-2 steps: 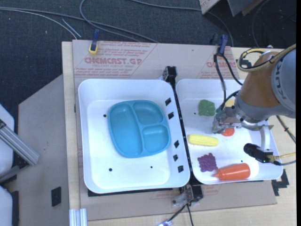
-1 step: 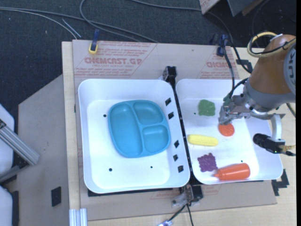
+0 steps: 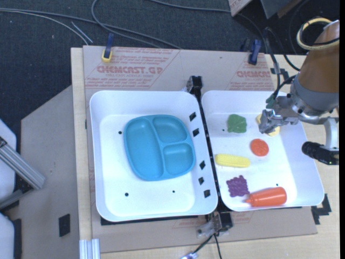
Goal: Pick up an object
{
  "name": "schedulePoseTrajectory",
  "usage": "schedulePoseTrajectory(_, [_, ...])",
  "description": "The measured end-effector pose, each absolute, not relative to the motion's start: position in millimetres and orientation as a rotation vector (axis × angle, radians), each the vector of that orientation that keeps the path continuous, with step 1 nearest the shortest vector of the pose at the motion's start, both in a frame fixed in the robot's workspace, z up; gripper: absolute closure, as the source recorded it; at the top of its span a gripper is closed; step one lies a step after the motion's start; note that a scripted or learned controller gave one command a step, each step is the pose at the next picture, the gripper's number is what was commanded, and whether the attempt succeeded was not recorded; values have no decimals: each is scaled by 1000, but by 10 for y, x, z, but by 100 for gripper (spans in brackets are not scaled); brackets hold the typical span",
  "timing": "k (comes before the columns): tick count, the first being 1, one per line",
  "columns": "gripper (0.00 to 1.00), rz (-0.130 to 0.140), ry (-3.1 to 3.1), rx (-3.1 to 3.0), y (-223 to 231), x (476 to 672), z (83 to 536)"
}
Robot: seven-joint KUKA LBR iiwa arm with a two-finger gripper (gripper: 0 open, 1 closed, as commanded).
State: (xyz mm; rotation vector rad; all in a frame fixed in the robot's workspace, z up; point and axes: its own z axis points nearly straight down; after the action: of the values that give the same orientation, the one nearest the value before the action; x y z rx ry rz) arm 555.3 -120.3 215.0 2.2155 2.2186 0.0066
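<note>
"CHEMCAST GP" is printed in red on the counter (image 3: 135,69) behind the right bin (image 3: 302,161), where broccoli (image 3: 236,123), tomato (image 3: 259,147), corn (image 3: 232,160), grapes (image 3: 237,185) and carrot (image 3: 268,197) lie left of and below the claw (image 3: 269,124), its grip unclear, a yellow bit beside it.

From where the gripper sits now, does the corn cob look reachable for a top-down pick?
Probably yes. The gripper hovers over the right bin, up and to the right of the corn cob. The cob lies apart from the orange disc and purple piece, with nothing lying over it.
</note>
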Motion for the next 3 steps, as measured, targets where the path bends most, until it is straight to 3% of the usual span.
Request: schedulePoseTrajectory(3, [100, 6, 2228, 2214, 299, 5928, 2294])
